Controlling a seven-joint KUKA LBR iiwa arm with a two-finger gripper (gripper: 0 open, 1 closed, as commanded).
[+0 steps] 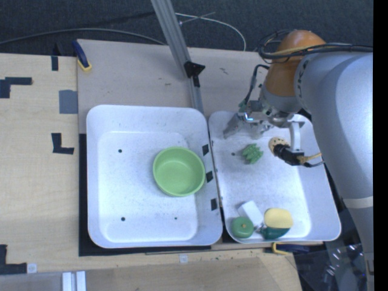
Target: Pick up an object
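Two shallow white plastic bins sit side by side on the pale wooden counter [36,180], their inner rims touching down the middle. The left bin [109,223] carries a round light-green plastic bowl [178,171], sitting right of centre and near the shared edge; the rest of its floor is bare white, with plenty of open room toward its left and near walls. The right bin [315,217] is narrower and more crowded. A small dark-green leafy toy [253,154] lies on its floor in the far half, standing free, with bare floor all round it. Down in the near corner a cluster is pushed against the rim: a small round green piece [243,227], a white block [250,211] just above it, and a yellow rounded toy with a green base [278,220] beside them, all close together or touching. The middle of this bin is open floor.

The grey arm with its orange band [291,47] hangs over the far right of that bin. Its gripper [242,123] sits low at the far edge, just up and left of the leafy toy and apart from it. I can't tell from here how far open it is, and I see nothing held in it. A slanted grey metal pole [173,29] crosses the counter above the bins.
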